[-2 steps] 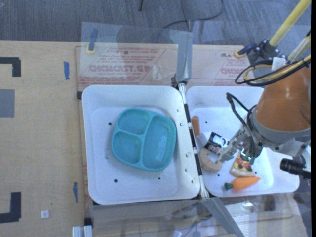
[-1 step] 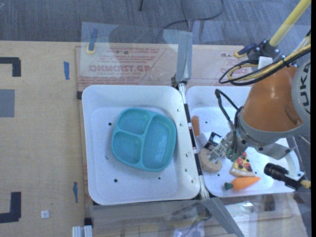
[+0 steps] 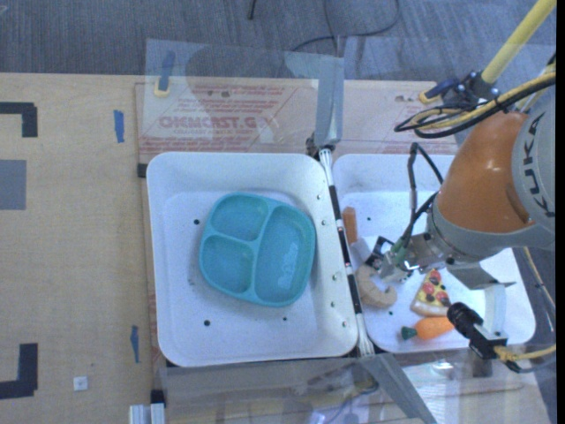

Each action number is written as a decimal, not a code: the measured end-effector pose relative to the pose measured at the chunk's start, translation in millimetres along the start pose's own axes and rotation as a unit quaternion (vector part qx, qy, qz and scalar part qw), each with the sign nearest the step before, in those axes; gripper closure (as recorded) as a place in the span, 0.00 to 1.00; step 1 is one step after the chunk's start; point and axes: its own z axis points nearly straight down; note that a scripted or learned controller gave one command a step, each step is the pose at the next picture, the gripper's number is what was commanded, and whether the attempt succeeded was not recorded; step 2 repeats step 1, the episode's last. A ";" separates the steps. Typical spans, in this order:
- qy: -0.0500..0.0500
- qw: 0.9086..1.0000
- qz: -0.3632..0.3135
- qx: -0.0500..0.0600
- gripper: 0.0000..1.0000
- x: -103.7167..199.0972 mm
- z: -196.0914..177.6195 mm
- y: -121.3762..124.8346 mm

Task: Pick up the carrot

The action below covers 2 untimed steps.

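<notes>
The carrot (image 3: 433,328), orange with a small green top, lies on its side at the front edge of the right bin (image 3: 388,188). My gripper (image 3: 387,261) hangs over the middle of that bin, up and to the left of the carrot and apart from it. It sits just above a tan round piece (image 3: 375,291). Nothing is seen held in it.
A pizza slice toy (image 3: 431,291) lies just above the carrot. A reddish sausage (image 3: 350,223) rests along the right bin's left wall. The left bin (image 3: 177,201) holds a teal divided plate (image 3: 258,249). The arm's orange band (image 3: 485,179) covers the right bin's right part.
</notes>
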 end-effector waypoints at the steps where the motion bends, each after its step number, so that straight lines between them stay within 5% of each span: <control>1: 0.001 0.963 -0.268 0.000 1.00 -50.5 -0.4 -10.3; 2: 0.001 0.963 -0.268 0.000 1.00 -50.5 -0.4 -10.3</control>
